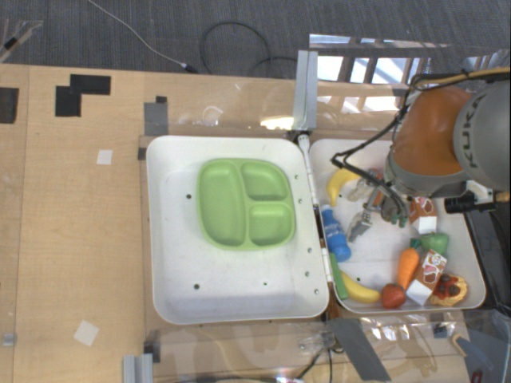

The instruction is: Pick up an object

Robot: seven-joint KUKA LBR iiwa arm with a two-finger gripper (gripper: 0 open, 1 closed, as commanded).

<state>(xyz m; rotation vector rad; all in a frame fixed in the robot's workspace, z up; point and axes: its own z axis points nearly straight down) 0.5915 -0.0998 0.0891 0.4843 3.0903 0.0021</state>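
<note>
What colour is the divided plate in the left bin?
Light green, seen clearly in the camera view: the divided plate.

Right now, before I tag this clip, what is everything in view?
Left bin: 1, white, left of centre.
Divided plate: 1, green, in left bin.
Right bin: 1, white, beside it.
Bananas: 2, yellow, one at top left, one at front left, both in right bin.
Bottle: 1, blue, along right bin's left wall.
Carrot: 1, orange, right bin's front.
Tomato: 1, red, front edge.
Small carton: 1, white and red, beside carrot.
Gripper: 1, grey, above right bin's floor.
Arm: 1, grey and orange.
</note>
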